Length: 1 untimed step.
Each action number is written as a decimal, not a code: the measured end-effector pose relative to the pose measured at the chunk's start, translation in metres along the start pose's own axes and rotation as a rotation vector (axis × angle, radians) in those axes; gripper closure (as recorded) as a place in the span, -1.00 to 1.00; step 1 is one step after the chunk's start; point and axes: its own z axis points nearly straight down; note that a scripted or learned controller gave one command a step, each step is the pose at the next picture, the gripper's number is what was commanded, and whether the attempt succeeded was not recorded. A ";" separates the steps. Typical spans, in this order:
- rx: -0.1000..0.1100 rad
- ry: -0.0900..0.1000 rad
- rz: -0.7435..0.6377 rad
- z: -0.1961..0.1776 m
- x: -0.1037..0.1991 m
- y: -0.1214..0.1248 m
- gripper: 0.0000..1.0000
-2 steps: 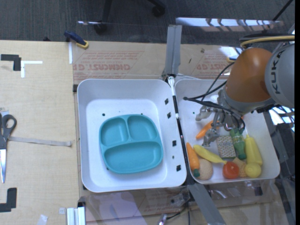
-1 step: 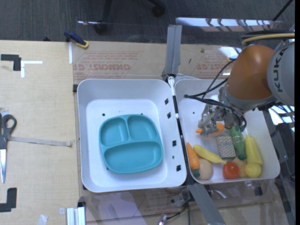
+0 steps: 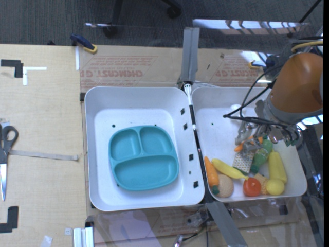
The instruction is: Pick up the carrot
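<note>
The carrot [image 3: 211, 172] is orange with a green tip at its near end. It lies in the right bin [image 3: 216, 112] against the left wall, near the front. My gripper [image 3: 251, 138] hangs over the middle of the right bin, under the orange wrist band, up and to the right of the carrot and apart from it. It is low over a pile of toy food, close to a small orange piece [image 3: 239, 147] and a green item [image 3: 261, 156]. I see nothing held in it.
Around the carrot lie a yellow banana [image 3: 229, 169], a beige potato [image 3: 224, 187], a red tomato [image 3: 252, 186], a lemon [image 3: 275, 187] and a yellow squash [image 3: 277, 165]. The left bin [image 3: 97, 117] holds a teal divided plate [image 3: 143, 157]. Scissors [image 3: 5, 153] lie far left.
</note>
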 end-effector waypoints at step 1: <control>-0.003 0.000 -0.359 -0.053 -0.012 0.021 1.00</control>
